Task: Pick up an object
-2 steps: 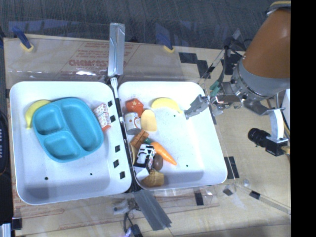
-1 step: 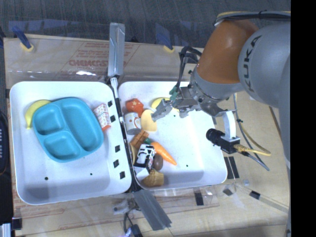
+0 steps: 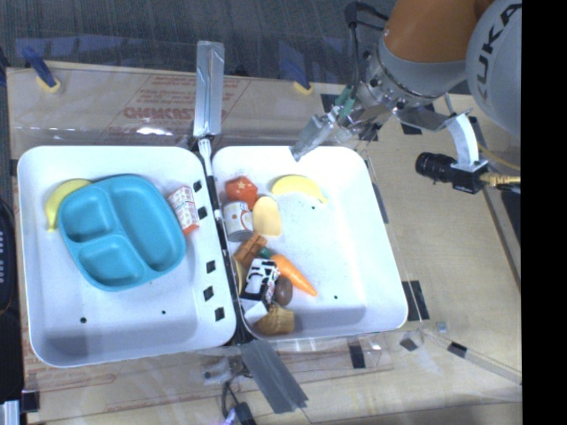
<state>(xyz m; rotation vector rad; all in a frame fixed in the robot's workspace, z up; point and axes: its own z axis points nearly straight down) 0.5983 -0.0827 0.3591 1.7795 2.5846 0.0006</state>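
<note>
Hovering my gripper (image 3: 306,144) over the right bin's (image 3: 376,228) far rim, near the banana (image 3: 297,186); finger spread unclear.

1. A pale wooden bench (image 3: 443,264) was seen under a clear sheet with red print.
2. Two shallow white bins were set on it side by side, touching: the left bin (image 3: 53,326) and the right bin (image 3: 372,264).
3. Grey tape strips (image 3: 209,87) were stuck at the bins' junction.
</note>
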